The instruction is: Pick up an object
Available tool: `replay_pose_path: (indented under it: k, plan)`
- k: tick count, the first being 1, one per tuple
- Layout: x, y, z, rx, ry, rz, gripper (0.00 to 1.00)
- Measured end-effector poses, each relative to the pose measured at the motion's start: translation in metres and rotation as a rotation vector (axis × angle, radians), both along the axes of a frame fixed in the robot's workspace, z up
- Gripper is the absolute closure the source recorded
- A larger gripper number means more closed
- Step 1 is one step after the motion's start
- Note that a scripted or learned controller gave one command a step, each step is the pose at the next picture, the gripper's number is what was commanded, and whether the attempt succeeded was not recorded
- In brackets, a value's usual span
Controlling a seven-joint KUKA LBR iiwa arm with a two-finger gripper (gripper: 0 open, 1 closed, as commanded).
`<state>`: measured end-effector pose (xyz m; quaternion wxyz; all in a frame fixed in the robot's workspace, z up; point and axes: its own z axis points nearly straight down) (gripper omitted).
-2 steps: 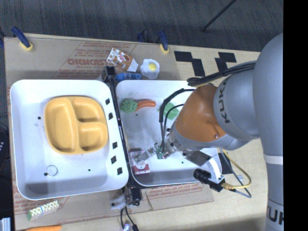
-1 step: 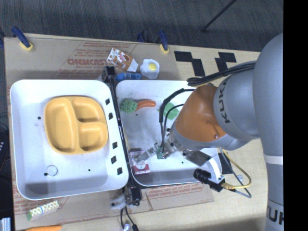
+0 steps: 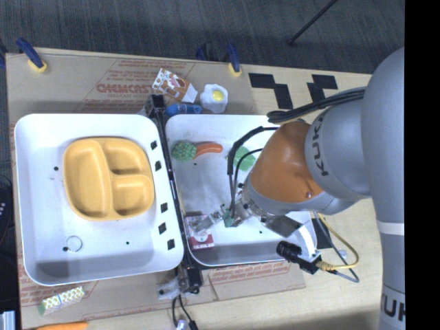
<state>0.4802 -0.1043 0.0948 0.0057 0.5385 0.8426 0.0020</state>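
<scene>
Hanging low in the right bin, the gripper had a small packet at eight o'clock; finger state: cannot tell.

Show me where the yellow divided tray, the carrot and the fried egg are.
yellow divided tray (image 3: 108, 177): camera view, on the dividing ridge.
carrot (image 3: 208, 148): camera view, on its orange body.
fried egg (image 3: 215, 96): camera view, on the yolk.

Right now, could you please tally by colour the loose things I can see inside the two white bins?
Yellow: 1, the divided tray
Green: 2, the bushy piece and the piece by the arm
Orange: 1, the carrot-like stick
Red and white: 1, the small packet
Total: 5
</scene>
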Motion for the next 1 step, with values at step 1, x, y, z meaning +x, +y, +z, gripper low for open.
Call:
replay_pose_path:
  k: [1]
  plan:
    - [0.0,0.0,0.0,0.0,0.0,0.0,0.0]
